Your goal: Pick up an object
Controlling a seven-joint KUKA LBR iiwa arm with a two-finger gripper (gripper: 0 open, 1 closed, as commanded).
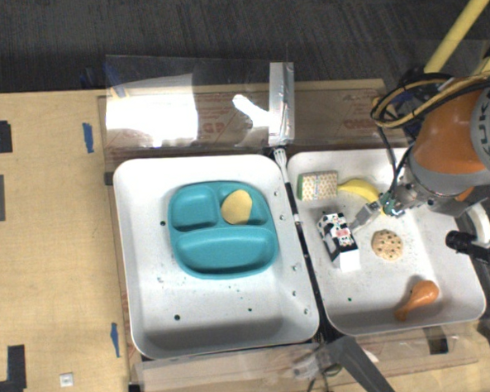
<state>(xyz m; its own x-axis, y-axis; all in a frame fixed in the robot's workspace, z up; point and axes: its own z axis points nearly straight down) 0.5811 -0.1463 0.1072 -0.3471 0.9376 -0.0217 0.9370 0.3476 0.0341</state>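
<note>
I see arm in from right, gripper [369,214] low in right bin [458,298], just beside banana [359,191]; can't tell its state. Same bin: black-and-white box [337,233], cookie [387,244], sponge [318,185] at far edge, orange pear-shaped toy [418,296] near front. Left bin [141,255]: teal divided tray [223,249], yellow round piece [236,206] in its upper right compartment.

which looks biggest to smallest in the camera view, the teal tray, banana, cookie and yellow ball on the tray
1. teal tray, by far the largest
2. banana
3. cookie and yellow ball look about alike, so I would not rank them.
</note>
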